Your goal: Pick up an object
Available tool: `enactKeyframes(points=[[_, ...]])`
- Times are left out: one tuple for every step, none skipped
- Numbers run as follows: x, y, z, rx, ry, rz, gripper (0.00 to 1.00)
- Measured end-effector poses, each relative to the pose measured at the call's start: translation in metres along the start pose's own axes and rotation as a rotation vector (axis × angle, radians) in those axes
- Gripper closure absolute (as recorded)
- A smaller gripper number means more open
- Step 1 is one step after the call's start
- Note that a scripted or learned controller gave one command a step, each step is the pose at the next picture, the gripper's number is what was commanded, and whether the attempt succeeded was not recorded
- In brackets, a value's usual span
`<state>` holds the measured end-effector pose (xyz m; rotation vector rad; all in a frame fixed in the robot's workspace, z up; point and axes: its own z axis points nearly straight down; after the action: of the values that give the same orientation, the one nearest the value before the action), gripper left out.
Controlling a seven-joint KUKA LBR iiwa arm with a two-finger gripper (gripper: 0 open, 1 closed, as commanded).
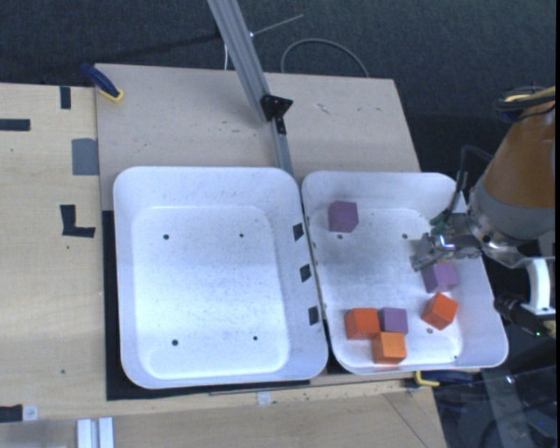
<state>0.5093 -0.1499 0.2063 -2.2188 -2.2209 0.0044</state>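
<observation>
Nearest, two orange cubes (pixel 374 334) and a purple one (pixel 394 319) huddle at the right bin's (pixel 383 187) front wall. Farther back, another purple cube (pixel 441 275) sits beneath the jaws (pixel 432 249), probably the target; I cannot tell their state.

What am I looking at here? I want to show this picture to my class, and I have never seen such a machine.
One camera looks down at a slant on a bench with two shallow white bins. The left bin and the right bin sit side by side. A grey and orange robot arm reaches in from the right; its gripper hovers just above a purple cube. The right bin also holds another purple cube near its back, and towards the front three orange cubes and a third purple one. I cannot see anything clearly held.
</observation>
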Motion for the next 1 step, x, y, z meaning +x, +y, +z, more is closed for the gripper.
enactKeyframes(points=[[0.0459,0.0182,0.0048,-0.002,0.002,-0.005,1.00]])
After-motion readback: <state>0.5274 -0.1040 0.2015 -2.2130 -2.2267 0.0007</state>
